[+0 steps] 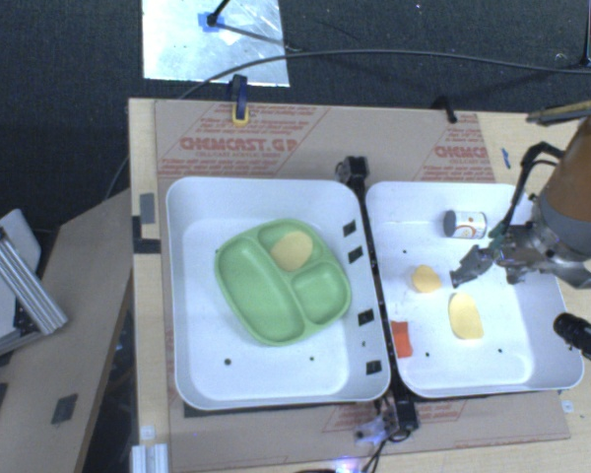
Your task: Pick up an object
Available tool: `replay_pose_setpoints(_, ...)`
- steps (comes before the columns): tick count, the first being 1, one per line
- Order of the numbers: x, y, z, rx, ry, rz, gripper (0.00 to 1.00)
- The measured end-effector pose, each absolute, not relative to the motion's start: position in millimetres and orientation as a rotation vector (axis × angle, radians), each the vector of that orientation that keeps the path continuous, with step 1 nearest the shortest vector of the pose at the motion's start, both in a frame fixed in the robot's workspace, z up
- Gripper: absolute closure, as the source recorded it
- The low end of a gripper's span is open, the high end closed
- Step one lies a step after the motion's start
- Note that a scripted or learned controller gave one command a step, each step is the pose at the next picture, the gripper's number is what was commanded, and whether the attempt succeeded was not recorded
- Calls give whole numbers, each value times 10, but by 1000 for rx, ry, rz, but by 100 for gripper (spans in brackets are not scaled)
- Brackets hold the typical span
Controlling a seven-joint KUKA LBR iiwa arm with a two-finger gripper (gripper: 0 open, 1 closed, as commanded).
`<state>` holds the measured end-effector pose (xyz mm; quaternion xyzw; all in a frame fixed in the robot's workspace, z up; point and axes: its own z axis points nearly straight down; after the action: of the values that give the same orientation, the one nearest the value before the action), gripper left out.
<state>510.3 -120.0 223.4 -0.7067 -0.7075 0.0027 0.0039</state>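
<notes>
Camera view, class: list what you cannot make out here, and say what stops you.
- Pincer: small and dark over the right bin; open or shut is unreadable.
- Arm: cut off by the right edge.
- Small can: label too small to read.
- Yellow piece in the green tray: too blurred to identify.

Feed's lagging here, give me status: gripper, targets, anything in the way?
Gripper low over right bin, nothing seen between fingers. Nearest: small yellow piece, yellow slice. Can behind. Path clear.
</notes>
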Motion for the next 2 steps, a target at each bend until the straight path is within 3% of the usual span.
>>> replay_pose_setpoints(1,5128,-1198,2287,-2218,-2227,-2,0)
replay_pose_setpoints(2,5166,-1292,1750,-2219,-2220,3,0)
